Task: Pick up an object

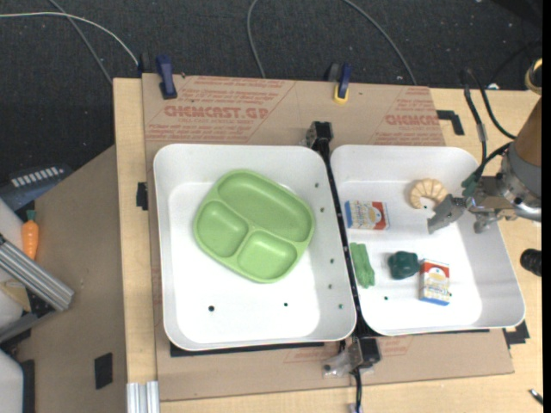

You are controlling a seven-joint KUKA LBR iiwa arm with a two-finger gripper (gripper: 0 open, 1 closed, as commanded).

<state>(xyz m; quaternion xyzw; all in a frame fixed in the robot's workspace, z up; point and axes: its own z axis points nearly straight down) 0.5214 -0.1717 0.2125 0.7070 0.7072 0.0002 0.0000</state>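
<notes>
The right bin [491,265] holds several small things: a beige ring-shaped pastry toy [424,193], a small white box with blue and red print [366,215], a green stick-shaped piece [362,264], a dark green lump [402,265] and a small white and orange carton [436,282]. My gripper [461,219] reaches in from the right and hovers over the bin's upper right part, just right of and below the pastry toy. Its fingers [441,217] are spread open with nothing between them.
The left bin [176,248] carries a light green divided plate [253,225]. Both bins rest on a cardboard sheet [258,101] held by clamps at the back. Cables run along the arm at the right edge.
</notes>
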